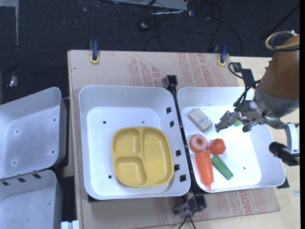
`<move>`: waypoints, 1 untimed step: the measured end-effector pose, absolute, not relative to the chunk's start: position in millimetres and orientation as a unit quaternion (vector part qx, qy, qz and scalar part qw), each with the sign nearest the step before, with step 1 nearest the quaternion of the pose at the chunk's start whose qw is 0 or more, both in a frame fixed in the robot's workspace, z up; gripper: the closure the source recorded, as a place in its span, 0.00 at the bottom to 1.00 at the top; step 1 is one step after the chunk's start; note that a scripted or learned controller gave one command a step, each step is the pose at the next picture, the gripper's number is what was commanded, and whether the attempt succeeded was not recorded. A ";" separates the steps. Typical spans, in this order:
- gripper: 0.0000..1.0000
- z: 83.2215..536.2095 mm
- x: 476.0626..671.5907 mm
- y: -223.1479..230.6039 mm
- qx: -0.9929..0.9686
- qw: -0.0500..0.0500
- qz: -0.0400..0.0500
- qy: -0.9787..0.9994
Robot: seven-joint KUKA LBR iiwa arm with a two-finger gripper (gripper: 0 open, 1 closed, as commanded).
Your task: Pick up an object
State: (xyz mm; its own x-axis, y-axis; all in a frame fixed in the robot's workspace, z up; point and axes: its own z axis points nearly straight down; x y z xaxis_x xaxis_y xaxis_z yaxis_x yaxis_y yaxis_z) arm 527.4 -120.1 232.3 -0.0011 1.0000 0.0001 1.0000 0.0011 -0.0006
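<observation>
Nearest, in the right bin (267, 175), a toy carrot (205, 168) lies beside a green vegetable (222, 167), with a red tomato (217, 146) and a pink doughnut (198, 142) touching just behind. Left bin (90, 128) holds a yellow divided plate (142, 156). Farther back lies a small patterned box (200, 119). Claw (227, 121) hovers beside the box, holding nothing; whether its fingers are spread cannot be told. Both bins rest on the counter (124, 66).
</observation>
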 end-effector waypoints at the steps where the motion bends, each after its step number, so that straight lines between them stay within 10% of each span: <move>1: 0.00 188.2 522.6 -118.4 -0.708 0.002 0.002 -0.707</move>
